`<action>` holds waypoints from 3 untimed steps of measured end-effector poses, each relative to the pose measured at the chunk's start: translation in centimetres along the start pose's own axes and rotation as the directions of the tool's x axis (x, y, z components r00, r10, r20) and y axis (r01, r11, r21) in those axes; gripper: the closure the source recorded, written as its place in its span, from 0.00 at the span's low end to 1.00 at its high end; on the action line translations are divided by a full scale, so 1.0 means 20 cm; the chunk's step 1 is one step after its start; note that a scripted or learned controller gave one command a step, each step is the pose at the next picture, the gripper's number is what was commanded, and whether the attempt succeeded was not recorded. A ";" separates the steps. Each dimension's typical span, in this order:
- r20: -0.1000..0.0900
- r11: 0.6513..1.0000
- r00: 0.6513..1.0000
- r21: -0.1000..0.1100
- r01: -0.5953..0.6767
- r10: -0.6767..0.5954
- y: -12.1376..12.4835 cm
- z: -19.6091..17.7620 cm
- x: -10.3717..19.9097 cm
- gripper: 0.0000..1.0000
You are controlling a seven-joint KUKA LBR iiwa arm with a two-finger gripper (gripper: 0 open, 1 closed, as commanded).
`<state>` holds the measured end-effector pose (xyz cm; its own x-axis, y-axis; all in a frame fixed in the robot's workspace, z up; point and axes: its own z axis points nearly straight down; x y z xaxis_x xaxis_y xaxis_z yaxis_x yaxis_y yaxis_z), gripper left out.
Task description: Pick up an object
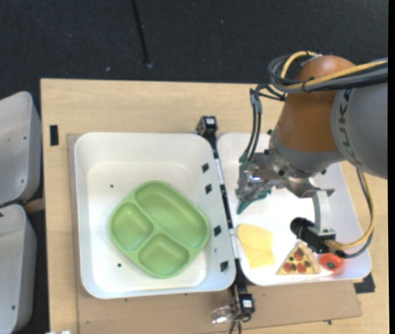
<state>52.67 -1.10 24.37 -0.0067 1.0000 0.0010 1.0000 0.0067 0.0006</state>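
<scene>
In the right bin (350, 207) a pale yellow wedge (255, 245) lies near the front left corner. Beside it, to the right, rests a toy pizza slice (299, 261), and a small orange-red piece (330, 261) sits at the slice's right. My gripper (249, 188) hangs low over the left part of this bin, a little behind the yellow wedge. A small dark teal bit (256, 197) shows right at its tip; whether it is held is unclear. The arm's body hides the middle and back of the bin.
The left bin (93, 158) holds a green divided plate (159, 228) near its middle. A ridge with black clips (219, 186) separates the two bins. A black part with a yellow cable (308, 234) hangs from the arm over the right bin.
</scene>
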 end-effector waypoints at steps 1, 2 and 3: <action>0.000 1.000 1.000 0.001 0.000 0.000 -0.04 0.01 0.22 1.00; 0.000 1.000 1.000 0.003 0.000 0.000 -0.06 0.06 0.49 1.00; 0.000 1.000 1.000 0.002 -0.004 0.004 -0.06 0.06 0.47 0.00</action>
